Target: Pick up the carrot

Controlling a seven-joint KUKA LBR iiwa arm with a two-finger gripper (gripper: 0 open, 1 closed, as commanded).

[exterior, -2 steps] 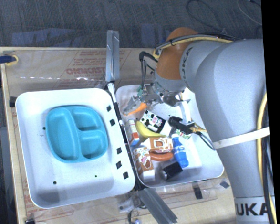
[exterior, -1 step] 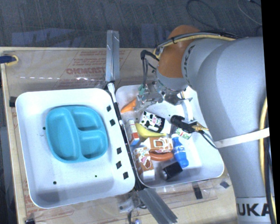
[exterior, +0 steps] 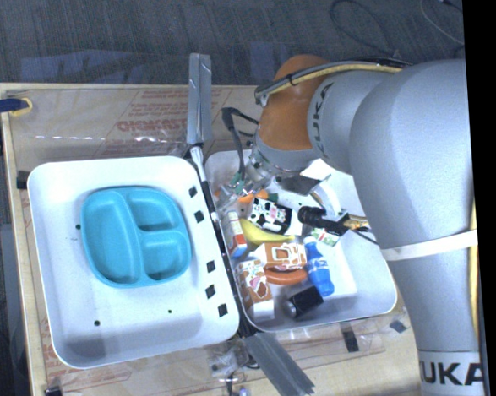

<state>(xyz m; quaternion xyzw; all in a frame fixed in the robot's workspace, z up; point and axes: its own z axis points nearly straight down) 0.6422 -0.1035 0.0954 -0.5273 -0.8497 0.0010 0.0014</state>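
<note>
The carrot point(exterior: 285, 275), as best I could identify it, was the orange, elongated piece lying low in the right bin point(exterior: 374, 287). It was partly covered by a printed packet point(exterior: 286, 254). A blue bottle point(exterior: 319, 274) touched it on one side, and a black block point(exterior: 304, 301) sat just in front. A banana point(exterior: 254, 230) and a black-and-white carton point(exterior: 270, 215) lay farther back in the same heap.

The claw point(exterior: 245, 185) sat at the bin's back-left corner, under the orange band point(exterior: 290, 126), well apart from the carrot. I could not tell its state, as the wrist and clutter hid it. Nothing showed that it held anything.

In my judgement the step in hand was the approach, and no grasp of the carrot was made. The next move called for shifting toward the bin's front and coming down on the carrot's exposed length, clear of packet and bottle. The crowding made a wrong or double pick likely.

The left bin point(exterior: 62, 324) held a blue tray point(exterior: 136, 234). Both bins rested on the counter point(exterior: 81, 107).
</note>
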